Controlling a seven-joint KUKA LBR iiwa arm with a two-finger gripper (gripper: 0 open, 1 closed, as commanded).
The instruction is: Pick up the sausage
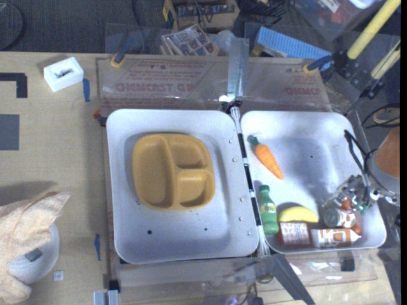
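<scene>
Two white bins side by side on the table [38, 164]. In the left bin [121, 234], a yellow divided plate [173, 170]. In the right bin [305, 138], a carrot [268, 159] near the left wall. Along the near wall, a green bottle [267, 210], a banana [297, 215], a red bottle [294, 234] and an orange bottle [336, 237], with a can [331, 217] just beside. Arm end [353, 194] low over the right side of that bin; open or shut, impossible to tell. Just beneath it, seemingly the sausage [346, 204], small, reddish, too blurred to confirm.
</scene>
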